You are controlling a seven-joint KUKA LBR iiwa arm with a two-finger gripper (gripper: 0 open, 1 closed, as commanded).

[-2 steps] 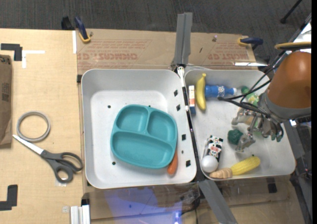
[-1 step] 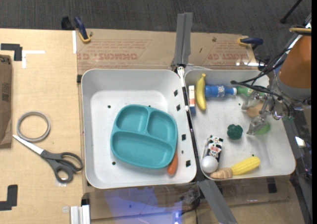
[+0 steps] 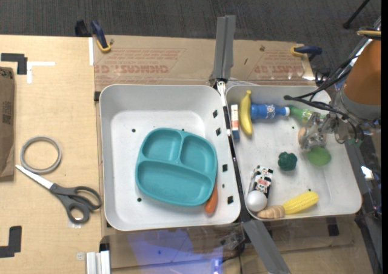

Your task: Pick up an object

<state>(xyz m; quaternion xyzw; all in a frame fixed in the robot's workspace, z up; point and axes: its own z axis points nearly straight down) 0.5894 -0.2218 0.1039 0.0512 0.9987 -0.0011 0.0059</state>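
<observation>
My gripper (image 3: pixel 311 138) hangs low over the right bin (image 3: pixel 345 206), near its right wall, below the grey arm with the orange band (image 3: pixel 365 79). A light green ball (image 3: pixel 320 157) lies just below and to the right of it. A dark green lumpy toy (image 3: pixel 287 160) sits to its lower left. Behind it lie a green bottle (image 3: pixel 301 113), a blue bottle (image 3: pixel 267 111) and a yellow banana (image 3: pixel 245 113). A corn cob (image 3: pixel 299 202), a white ball (image 3: pixel 256 200) and a black-and-white cow toy (image 3: pixel 262 179) rest near the front wall.
The left bin (image 3: pixel 115 145) holds a teal divided plate (image 3: pixel 177 167) with an orange carrot (image 3: pixel 211 202) at its lower right edge. Scissors (image 3: pixel 63 193) and a tape roll (image 3: pixel 40 154) lie on the bench at the left. Dark cables (image 3: pixel 315 98) run across the arm.
</observation>
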